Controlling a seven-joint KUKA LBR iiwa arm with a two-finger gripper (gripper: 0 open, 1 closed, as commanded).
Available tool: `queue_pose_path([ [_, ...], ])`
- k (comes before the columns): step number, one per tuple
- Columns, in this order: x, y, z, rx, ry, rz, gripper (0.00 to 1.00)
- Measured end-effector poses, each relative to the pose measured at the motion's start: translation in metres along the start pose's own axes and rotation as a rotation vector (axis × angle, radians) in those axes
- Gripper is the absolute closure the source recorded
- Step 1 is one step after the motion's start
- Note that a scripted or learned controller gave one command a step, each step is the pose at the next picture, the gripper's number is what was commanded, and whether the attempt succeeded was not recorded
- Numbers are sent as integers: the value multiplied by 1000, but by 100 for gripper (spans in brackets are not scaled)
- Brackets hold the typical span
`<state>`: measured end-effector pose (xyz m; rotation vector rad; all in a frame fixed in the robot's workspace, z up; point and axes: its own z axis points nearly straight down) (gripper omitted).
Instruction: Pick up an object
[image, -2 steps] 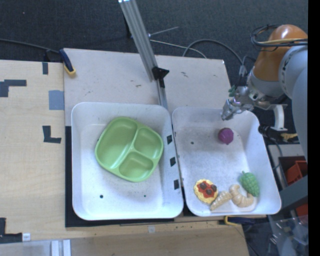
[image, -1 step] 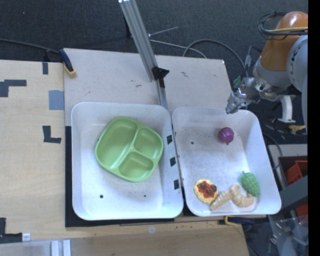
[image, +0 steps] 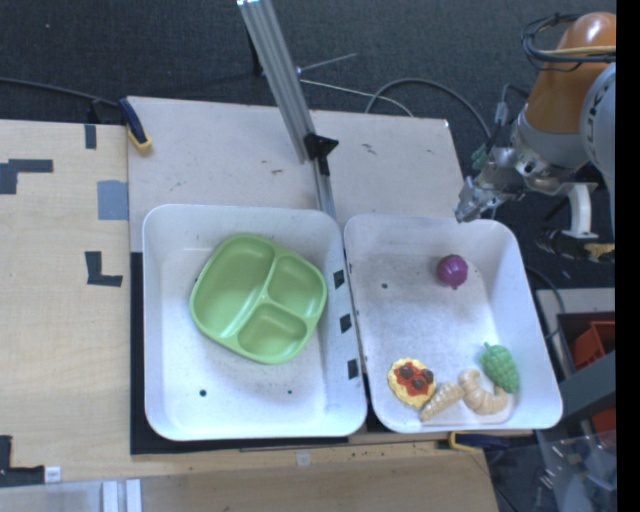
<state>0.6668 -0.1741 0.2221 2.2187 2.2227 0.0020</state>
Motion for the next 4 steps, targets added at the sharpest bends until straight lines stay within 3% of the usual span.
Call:
queue_pose_path([
  [4, 191, -38, 2, 4, 2, -4, 100],
])
